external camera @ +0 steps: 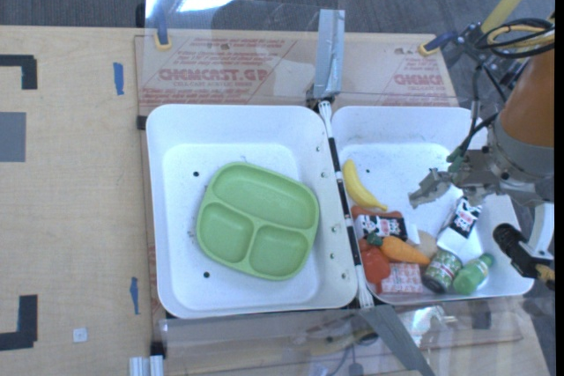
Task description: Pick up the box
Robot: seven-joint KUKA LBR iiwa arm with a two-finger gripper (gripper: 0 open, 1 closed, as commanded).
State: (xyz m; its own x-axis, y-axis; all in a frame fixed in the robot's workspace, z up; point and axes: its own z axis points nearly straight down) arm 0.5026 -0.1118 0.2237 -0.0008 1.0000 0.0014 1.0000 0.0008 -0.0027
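My hand hangs spread and empty over the right bin, poised above the clutter. The box lies just beside it toward the bin's right wall, tilted, near the green bottle. Banana lies apart, leaving approach room.

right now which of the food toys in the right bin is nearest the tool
The small black-and-white carton, just right of and below the tool. The banana, carrot and green bottle lie farther off.
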